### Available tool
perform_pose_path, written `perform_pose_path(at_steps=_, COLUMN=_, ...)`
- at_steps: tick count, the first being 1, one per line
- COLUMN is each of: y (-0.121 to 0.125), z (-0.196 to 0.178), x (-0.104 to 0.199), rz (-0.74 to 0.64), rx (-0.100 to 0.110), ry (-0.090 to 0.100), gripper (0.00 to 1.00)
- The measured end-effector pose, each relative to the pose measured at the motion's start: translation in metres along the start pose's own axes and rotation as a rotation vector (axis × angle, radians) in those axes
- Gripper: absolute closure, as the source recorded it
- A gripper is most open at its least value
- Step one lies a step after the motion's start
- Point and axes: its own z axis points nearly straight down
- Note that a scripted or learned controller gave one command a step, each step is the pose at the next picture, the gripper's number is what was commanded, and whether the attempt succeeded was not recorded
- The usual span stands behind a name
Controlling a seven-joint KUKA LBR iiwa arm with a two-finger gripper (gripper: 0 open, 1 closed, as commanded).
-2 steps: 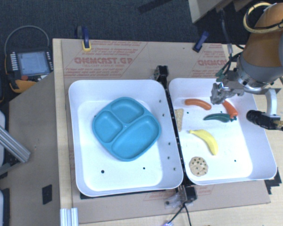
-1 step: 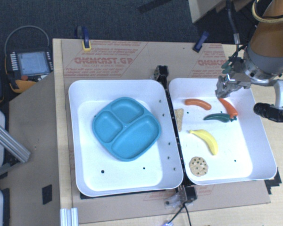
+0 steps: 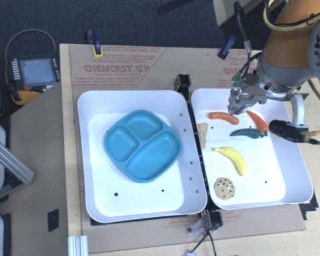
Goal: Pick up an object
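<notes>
Two bins on bench. Left bin [image 3: 90,143] holds a blue divided plate [image 3: 143,145], centred. Right bin [image 3: 296,188] holds the small items: hot dog [image 3: 223,118] at 11 o'clock, long axis roughly 9-to-3, right end dipping slightly. Carrot [image 3: 257,120] just right of it, running 11-to-5. Dark green pepper [image 3: 248,134] below the carrot, long axis near 9-to-3, tip pointing to 9. Banana [image 3: 232,159] mid-bin, running 10-to-4. Cookie [image 3: 224,187] at 7 o'clock. Gripper [image 3: 239,105] sits at 12 o'clock of the right bin, right above the hot dog's right end; finger opening: cannot tell, nothing visibly held.
</notes>
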Motion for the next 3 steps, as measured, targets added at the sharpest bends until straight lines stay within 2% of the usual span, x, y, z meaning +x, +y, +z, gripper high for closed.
perform_pose_path(at_steps=2, y=-0.026, z=0.025, x=0.096, rz=-0.001, rx=0.002, ry=0.001, gripper=1.00)
perform_pose_path(at_steps=3, y=-0.048, z=0.028, x=0.146, rz=-0.001, rx=0.003, ry=0.000, gripper=1.00)
